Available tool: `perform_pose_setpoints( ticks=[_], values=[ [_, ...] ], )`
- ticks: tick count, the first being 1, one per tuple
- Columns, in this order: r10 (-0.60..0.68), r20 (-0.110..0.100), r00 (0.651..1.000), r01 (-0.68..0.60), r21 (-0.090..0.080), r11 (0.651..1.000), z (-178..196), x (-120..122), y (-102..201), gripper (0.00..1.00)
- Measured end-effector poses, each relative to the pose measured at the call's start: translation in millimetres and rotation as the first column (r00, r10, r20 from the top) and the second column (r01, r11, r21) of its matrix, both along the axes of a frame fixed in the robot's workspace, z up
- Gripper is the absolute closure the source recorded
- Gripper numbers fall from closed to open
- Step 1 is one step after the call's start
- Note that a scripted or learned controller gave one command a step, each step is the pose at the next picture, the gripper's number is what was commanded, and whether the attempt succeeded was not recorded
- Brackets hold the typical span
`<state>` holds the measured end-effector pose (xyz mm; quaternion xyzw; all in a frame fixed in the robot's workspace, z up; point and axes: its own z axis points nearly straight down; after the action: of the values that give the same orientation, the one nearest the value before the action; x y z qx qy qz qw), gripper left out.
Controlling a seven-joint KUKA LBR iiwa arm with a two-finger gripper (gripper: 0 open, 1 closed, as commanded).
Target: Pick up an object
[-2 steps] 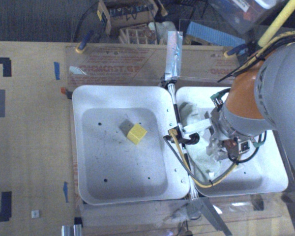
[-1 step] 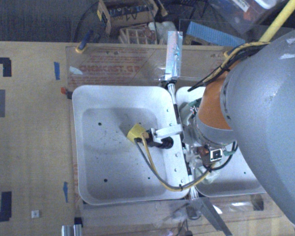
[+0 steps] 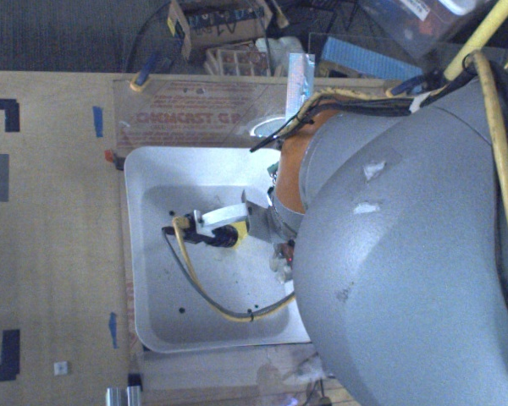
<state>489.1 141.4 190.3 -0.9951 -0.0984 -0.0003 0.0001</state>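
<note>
Obs: the gripper [image 3: 269, 227] sits low over the right part of the white bin [image 3: 144, 252], tucked under the orange band [image 3: 292, 172] and the bulky grey arm [image 3: 406, 252]; whether it is spread or closed cannot be told from this angle. Nearest candidate object is a small pale scrap [image 3: 281, 263] just below the gripper at the arm's edge (too blurred to identify; contact unclear). Farther out, the bin floor bears a few dark specks [image 3: 182, 311], and the plywood bench [image 3: 51, 227] carries blue tape marks [image 3: 97, 121].
</note>
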Motion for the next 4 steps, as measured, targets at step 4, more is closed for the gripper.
perform_pose_setpoints(
  ticks=[4],
  values=[
    [0.549,-0.007,0.836,-0.549,0.003,0.836,-61.6,-11.2,66.2,1.00]
  ],
)
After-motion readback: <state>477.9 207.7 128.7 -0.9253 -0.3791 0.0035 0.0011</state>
